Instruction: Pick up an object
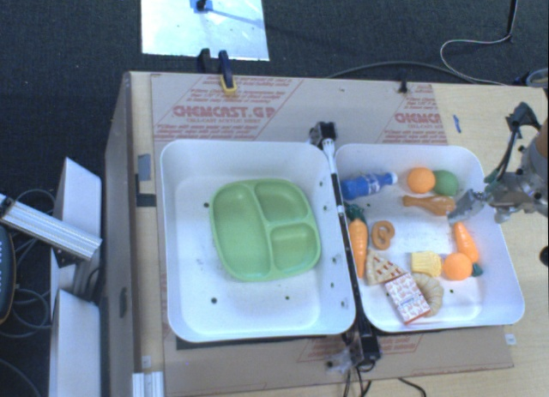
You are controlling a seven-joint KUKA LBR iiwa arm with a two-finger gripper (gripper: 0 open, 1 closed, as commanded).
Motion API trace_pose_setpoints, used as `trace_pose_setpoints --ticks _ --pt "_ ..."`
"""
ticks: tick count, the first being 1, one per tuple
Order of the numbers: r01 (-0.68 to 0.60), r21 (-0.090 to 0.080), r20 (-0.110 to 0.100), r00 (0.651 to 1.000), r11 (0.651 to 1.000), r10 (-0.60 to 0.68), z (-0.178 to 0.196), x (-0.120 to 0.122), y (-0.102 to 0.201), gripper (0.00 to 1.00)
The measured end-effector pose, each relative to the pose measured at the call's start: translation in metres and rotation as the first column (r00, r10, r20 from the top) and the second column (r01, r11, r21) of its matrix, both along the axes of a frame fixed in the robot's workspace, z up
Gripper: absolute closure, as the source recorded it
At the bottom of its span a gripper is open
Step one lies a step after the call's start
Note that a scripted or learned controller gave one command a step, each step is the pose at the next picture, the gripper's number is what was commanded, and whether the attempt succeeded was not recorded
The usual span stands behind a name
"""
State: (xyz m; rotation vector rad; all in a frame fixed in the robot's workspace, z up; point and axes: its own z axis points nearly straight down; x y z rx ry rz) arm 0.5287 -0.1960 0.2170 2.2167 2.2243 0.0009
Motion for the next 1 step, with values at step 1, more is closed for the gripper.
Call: trace_pose_setpoints --ticks 1 --pt "0.002 -0.001 0.001 1.0 1.0 -0.002 -0.1326 0.022 -0.0106 0.0"
